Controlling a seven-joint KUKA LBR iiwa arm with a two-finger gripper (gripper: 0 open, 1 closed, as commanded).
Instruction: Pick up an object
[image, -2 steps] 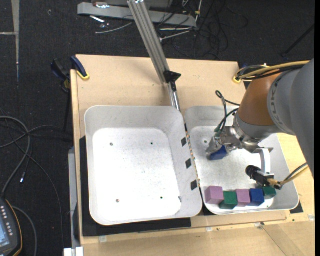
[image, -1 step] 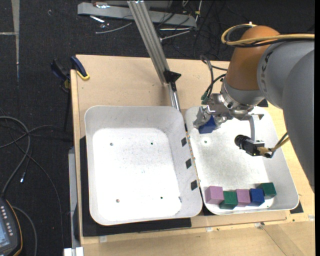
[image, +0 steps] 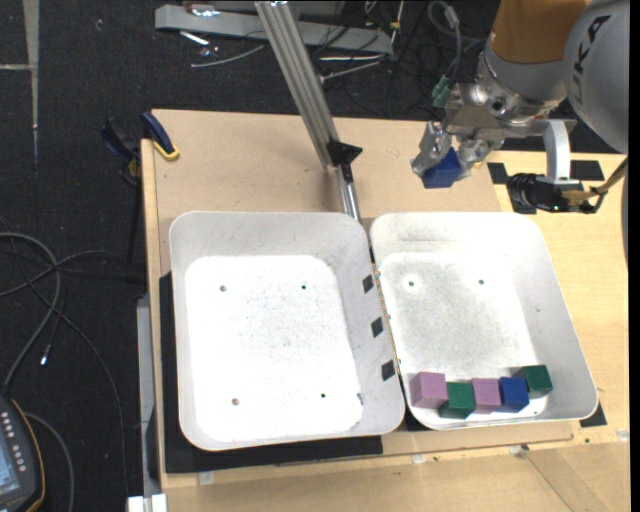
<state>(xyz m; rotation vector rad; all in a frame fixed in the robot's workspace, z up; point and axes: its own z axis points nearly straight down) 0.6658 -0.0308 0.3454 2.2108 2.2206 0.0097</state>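
The bench (image: 260, 170) was a pale wooden board, and around it the floor was dark, strewn with black cables at the left of the frame and along the top. Two shallow white bins sat side by side on it, the left bin (image: 265, 325) speckled with fine dirt, the right bin (image: 470, 300) likewise. A slim metal rail (image: 305, 85) ran down from the top centre to the seam between them, and a blue-and-yellow clamp (image: 150, 135) gripped the board's upper left corner.

At the upper right of the frame the arm (image: 540, 45) came in, its orange band cut off by the top edge, with part of the letters "KUKA" showing along its grey shell at the far right. The gripper (image: 445, 160) hung above the bare bench just beyond the right bin's far rim, and a blue block (image: 440, 172) sat pinched between its fingers, lifted clear of the bins.

Along the near edge of the right bin, five blocks lay in a close row: a purple block (image: 429, 388), a green block (image: 460, 398), a second purple block (image: 486, 393), a second blue block (image: 513, 391) and a dark green block (image: 537, 378). Whether each touched its neighbour was hard to make out. A small screen (image: 15, 465) was cut off at the lower left corner, its writing too small to read.
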